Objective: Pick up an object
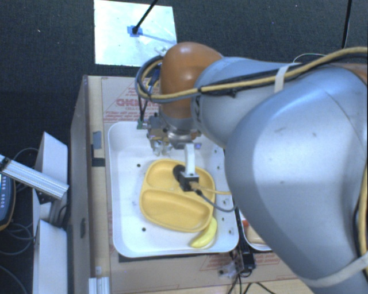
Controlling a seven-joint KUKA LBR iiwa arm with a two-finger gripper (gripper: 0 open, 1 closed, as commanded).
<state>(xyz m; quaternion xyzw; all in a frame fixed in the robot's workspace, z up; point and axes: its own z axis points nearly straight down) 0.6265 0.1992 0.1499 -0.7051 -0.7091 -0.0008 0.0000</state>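
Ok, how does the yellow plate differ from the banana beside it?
The plate is far bigger than the banana. The plate is broad with compartments; the banana slim and curved. The plate sits central in the bin; the banana lies by its rim. Both are yellow.

Brown cardboard sheet (pixel 110 92) with red print lies flat on bench. Dark speckled floor (pixel 46 46) behind cardboard and to its left. White paper square (pixel 115 41) on floor, just behind cardboard. Bit of blue tape (pixel 135 30) on paper; thin black line (pixel 147 14) goes up from tape. Left of cardboard: white boxy panel (pixel 53 152), shiny metal rail (pixel 34 175) slanting across it, thin grey wires (pixel 12 228) lower down. In front of cardboard: light wooden strip (pixel 172 285) and black wires (pixel 246 270). Light bright; paper glows white.
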